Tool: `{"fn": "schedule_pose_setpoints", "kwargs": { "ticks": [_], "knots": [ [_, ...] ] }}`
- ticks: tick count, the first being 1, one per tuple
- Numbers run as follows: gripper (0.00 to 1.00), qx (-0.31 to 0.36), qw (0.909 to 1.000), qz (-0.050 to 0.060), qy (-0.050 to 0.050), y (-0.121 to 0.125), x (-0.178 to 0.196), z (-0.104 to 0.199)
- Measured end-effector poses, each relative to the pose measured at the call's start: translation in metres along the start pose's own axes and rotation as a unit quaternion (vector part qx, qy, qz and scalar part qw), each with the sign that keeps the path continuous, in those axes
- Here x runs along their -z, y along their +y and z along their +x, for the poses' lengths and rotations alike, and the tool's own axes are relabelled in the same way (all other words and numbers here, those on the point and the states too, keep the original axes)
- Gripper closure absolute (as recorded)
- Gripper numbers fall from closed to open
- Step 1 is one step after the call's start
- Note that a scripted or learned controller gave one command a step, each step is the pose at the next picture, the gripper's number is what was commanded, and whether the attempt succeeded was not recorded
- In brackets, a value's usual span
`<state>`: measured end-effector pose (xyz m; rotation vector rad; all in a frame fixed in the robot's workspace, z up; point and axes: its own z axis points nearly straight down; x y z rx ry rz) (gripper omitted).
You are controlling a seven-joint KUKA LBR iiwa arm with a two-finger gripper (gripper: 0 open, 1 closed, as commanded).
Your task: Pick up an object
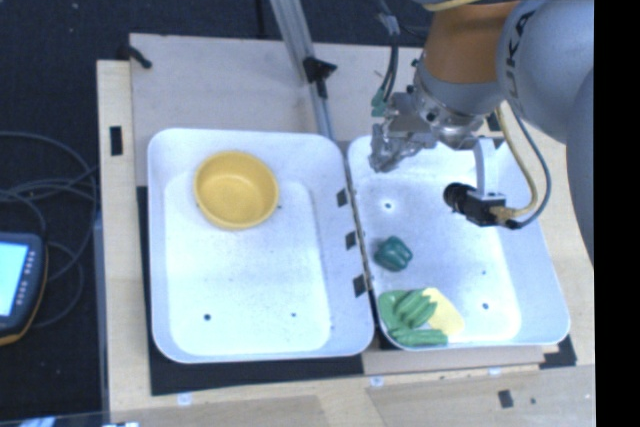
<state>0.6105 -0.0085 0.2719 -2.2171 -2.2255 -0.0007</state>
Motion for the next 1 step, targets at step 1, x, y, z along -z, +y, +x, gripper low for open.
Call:
{"fn": "schedule_pose_setpoints", "kwargs": {
  "ticks": [1],
  "knots": [
    [1.0,-0.001,1.0,0.001,0.0,0.0234,-0.0193,0.0498]
  ]
}}
